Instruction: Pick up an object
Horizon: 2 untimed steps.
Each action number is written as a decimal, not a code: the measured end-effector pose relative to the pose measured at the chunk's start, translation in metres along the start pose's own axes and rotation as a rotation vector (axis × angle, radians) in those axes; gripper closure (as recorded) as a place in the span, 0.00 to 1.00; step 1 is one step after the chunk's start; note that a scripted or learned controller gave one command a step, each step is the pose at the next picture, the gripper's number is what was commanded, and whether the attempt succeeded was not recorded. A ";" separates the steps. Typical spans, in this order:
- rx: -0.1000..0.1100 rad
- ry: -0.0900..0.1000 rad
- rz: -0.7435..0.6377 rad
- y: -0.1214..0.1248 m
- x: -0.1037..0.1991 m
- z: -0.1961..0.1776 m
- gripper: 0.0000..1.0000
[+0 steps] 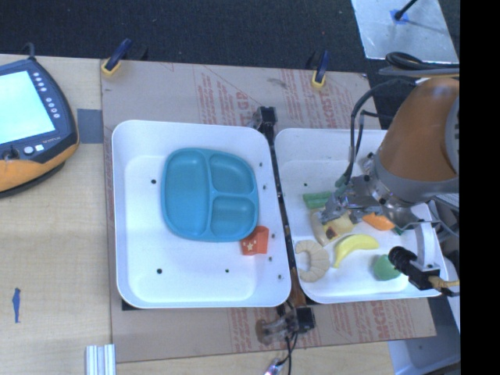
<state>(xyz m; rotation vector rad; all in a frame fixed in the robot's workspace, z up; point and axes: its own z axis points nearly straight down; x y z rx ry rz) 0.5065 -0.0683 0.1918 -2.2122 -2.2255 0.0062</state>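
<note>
The right bin (312,151) holds several small things: a yellow banana (355,247), a tan ring-shaped piece (312,260), a green piece (316,200), a green lump (383,267), an orange piece (378,222) and a pale block (334,228). My gripper (341,208) is down among them, over the pale block, between the green piece and the orange piece. The orange-banded wrist covers much of it.
The left bin (141,280) carries a blue divided plate (209,194) with a small red object (255,241) at its lower right corner. A tablet in an orange case (27,123) lies at far left. Clamps (116,59) hold the cardboard base.
</note>
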 end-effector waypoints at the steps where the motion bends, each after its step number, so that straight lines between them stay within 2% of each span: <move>1: -0.003 0.001 0.001 -0.030 0.042 -0.065 1.00; 2: -0.002 0.001 0.002 -0.001 0.039 -0.073 1.00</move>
